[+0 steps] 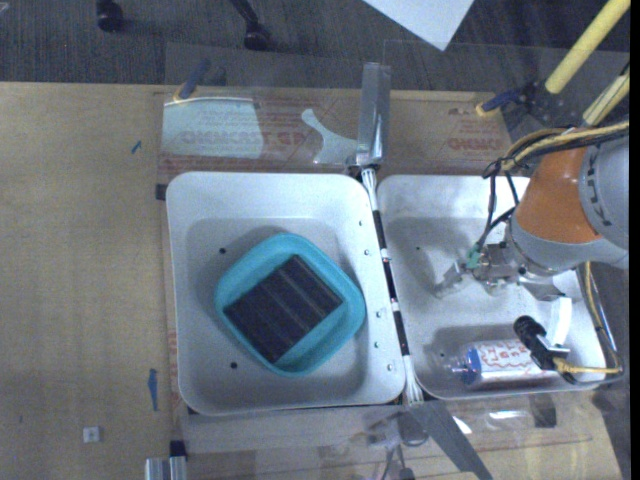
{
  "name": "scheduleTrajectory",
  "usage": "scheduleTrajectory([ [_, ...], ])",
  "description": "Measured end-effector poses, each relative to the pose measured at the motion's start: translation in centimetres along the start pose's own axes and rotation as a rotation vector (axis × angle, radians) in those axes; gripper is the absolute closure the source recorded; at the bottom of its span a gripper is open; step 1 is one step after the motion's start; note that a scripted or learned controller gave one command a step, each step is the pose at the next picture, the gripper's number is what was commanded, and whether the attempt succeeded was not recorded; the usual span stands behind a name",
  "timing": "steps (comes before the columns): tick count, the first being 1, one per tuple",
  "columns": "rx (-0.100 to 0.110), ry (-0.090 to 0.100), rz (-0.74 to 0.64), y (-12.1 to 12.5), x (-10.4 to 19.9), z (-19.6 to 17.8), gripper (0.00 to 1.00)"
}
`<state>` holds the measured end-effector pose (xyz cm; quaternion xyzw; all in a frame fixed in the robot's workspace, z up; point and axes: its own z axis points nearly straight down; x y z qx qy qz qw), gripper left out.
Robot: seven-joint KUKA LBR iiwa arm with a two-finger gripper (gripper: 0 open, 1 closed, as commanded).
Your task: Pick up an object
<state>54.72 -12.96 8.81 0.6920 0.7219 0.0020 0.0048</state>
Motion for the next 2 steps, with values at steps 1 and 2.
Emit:
scheduleTrajectory([
  [1,0.002,0.001,0.079,0.6,-2.4,0.1,0.00],
  [2,0.007,0.002,-0.004,11.3,-2.5,0.3,0.00],
])
